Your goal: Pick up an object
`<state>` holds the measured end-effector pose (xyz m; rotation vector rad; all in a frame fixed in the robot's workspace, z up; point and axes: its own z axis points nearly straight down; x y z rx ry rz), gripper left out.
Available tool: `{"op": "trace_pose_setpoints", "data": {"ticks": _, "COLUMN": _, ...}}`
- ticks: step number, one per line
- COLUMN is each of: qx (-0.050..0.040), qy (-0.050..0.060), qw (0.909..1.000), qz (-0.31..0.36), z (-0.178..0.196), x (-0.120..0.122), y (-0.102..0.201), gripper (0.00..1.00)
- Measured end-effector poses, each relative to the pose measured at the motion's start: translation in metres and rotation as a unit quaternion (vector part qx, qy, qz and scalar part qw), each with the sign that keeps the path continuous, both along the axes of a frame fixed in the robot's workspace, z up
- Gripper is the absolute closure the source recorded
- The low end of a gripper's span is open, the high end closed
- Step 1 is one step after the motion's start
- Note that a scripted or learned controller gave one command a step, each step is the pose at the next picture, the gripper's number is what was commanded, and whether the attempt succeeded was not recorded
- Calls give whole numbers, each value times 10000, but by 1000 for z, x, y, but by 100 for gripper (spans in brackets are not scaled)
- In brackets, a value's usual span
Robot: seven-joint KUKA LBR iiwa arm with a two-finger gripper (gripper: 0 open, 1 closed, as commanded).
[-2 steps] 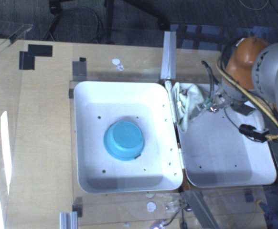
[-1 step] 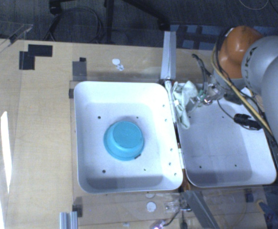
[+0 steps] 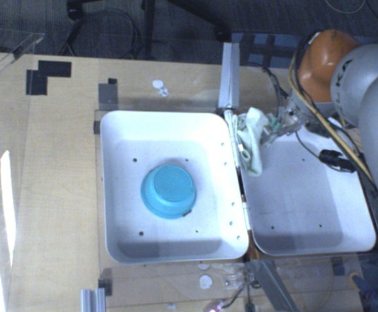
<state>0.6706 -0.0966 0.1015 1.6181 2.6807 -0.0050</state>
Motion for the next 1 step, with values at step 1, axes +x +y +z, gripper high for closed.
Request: {"op": "trace_pose_setpoints", "data": {"ticks": 1, "qx": 42, "qy": -4, "qw": 9988, "qz": -494, "z": 85, "x": -18, "y": 59, "gripper": 100}}
